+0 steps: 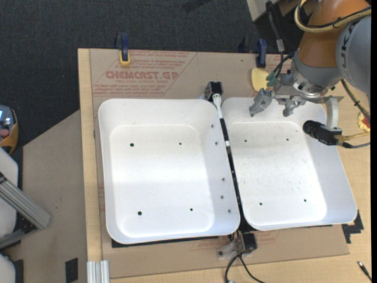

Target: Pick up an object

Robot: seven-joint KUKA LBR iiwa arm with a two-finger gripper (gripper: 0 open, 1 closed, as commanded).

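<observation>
My gripper (274,106) hangs over the far rim of the right bin (330,208). Its two grey fingers (258,104) stand apart, open, and nothing is between them. A small pale yellow object (258,77) lies on the bench just behind the right bin, up and left of the gripper, partly covered by the wrist. I see only dark dots on the floor of the left bin (112,158).
The grey arm with its orange band (330,22) comes in from the upper right. A black connector with cables (321,132) hangs over the right bin's right side. Blue clamps (122,43) (261,50) hold the board's far edge. A black strip (227,152) runs between the bins.
</observation>
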